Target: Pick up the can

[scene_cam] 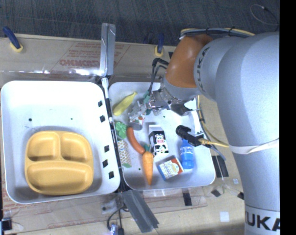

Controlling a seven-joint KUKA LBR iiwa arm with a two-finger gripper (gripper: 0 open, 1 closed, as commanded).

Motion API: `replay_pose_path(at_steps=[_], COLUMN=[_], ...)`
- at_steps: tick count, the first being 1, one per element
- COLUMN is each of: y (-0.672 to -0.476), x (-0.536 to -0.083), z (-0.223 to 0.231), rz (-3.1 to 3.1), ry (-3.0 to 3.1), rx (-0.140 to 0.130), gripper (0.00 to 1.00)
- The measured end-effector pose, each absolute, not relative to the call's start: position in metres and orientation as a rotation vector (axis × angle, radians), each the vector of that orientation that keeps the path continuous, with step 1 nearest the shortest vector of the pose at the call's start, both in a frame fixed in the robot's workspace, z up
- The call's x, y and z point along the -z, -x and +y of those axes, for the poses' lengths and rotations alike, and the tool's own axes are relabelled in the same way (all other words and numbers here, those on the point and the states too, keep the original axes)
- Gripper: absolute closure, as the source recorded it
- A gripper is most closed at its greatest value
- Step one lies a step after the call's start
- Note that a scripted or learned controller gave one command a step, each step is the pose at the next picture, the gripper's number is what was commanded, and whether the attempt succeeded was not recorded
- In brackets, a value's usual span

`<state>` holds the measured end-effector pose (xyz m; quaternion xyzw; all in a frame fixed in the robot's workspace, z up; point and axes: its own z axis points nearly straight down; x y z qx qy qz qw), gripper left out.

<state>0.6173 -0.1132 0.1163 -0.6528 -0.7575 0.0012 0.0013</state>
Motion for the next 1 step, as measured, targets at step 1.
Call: replay_pose_path(at_steps=[1], y=[-0.6088], x=[-0.0917], z=[-0.1266], rz=[-2.380], ry=[2.046], rx=[-0.004], gripper=[0.00])
